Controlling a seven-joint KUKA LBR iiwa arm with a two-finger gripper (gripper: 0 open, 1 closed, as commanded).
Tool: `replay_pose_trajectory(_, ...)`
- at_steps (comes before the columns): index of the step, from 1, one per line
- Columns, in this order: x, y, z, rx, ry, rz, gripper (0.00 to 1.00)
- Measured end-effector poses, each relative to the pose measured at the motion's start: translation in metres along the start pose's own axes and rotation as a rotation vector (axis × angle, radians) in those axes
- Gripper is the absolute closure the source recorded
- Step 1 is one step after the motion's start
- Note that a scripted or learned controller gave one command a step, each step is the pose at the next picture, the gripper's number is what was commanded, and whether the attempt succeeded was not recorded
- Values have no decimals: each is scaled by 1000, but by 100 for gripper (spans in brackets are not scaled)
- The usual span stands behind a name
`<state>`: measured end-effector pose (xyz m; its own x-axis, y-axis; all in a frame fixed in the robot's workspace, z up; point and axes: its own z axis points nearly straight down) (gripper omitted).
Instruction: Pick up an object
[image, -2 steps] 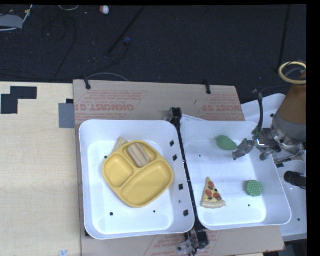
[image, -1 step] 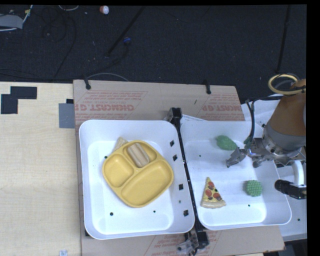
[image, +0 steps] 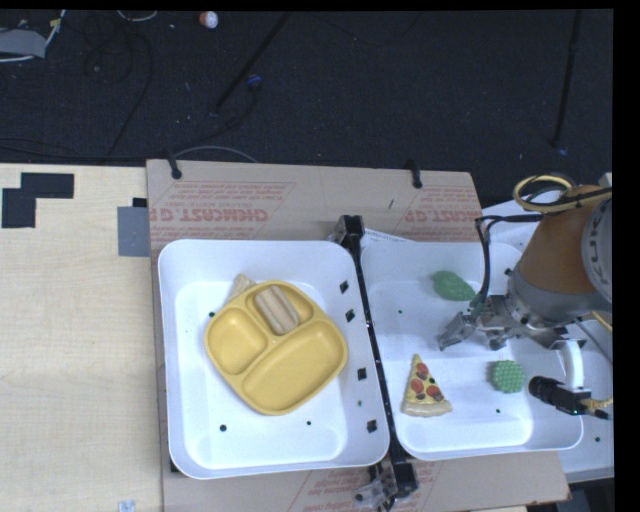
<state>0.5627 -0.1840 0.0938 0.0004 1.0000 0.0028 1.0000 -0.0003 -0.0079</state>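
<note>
bins (image: 190, 300): glossy white plastic | tray (image: 276, 346): smooth yellow plastic | board (image: 300, 200): matt cardboard

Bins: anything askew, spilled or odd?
Nothing spilled or damaged. The yellow plate sits rotated in the left bin, with a hot dog in one compartment. The pizza slice and two green items lie loose in the right bin near the tool.

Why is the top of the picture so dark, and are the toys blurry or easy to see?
In the camera view, the floor behind the bench is dim and unlit, while the white bins look bright; the yellow plate and pizza slice are fairly sharp, but the gripper looks a bit soft and shadowed under the arm.
</note>
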Motion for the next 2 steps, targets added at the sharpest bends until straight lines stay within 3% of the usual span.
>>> replay_pose_trajectory(1,-1,1,-13,-3,-1,3,100)
replay_pose_trajectory(2,2,3,-56,-9,-3,-2,100)
